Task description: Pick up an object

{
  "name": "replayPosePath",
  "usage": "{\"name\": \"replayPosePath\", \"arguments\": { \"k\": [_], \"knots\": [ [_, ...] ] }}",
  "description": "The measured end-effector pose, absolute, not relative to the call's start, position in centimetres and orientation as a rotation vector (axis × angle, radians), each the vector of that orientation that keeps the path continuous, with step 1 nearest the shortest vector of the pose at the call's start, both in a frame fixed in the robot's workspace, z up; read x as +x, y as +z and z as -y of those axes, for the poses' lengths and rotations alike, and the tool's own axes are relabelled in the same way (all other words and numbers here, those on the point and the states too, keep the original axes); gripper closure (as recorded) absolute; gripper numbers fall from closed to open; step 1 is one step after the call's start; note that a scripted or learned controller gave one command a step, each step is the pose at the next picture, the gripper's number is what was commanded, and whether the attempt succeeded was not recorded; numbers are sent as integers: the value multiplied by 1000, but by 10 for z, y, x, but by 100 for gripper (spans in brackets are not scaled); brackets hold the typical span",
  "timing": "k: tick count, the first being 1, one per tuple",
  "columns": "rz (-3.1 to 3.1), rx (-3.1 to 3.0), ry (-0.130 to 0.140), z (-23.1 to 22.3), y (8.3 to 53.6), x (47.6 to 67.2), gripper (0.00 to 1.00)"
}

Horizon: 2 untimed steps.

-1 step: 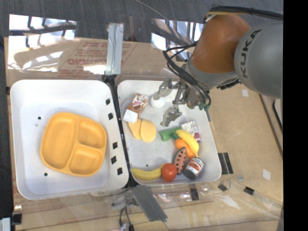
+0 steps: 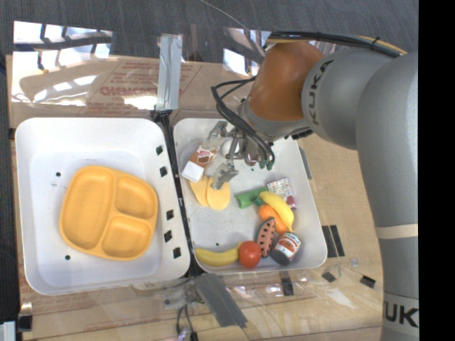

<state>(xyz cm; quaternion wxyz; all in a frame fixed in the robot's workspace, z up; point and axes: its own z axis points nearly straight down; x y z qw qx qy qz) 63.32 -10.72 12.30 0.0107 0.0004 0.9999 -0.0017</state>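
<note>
Two white bins are seen side by side on the desk (image 2: 106, 84). In the left bin (image 2: 35, 190) a yellow tray (image 2: 108, 212) with three compartments is laid flat, a little left of the middle.

The right bin (image 2: 213, 229) is reached into by the arm (image 2: 341, 98) from the right; its orange band (image 2: 281, 80) is seen above the wrist. The pincer (image 2: 226, 163) is held low over the upper left part of this bin, pointing down. Whether its fingers are open or closed cannot be told, as they are blurred against the things beneath; nothing is clearly seen between them.

Just under the pincer a pale yellow disc (image 2: 213, 194) is found, lying flat, and beside it to the upper left a small white and brown box (image 2: 199, 163). A green piece (image 2: 249, 198) is placed to the right of the disc. Further right a small printed packet (image 2: 279, 187) is seen, and below it a short banana (image 2: 279, 208) lying across an orange (image 2: 268, 214). Near the lower edge a long banana (image 2: 215, 256) is laid along the bin wall, with a tomato (image 2: 249, 253) touching its right end. A dark seeded slice (image 2: 265, 236) is propped between the tomato and a small jar (image 2: 286, 247) with a red label, which is lying tilted in the lower right corner.
</note>
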Motion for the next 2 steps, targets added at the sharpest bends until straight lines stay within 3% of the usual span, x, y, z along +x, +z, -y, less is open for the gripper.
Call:
{"name": "replayPosePath", "arguments": {
  "k": [1,2],
  "knots": [
    [-3133,80,-5,212,104,615,0],
    [-3128,241,1,207,93,559,0]
  ]
}}
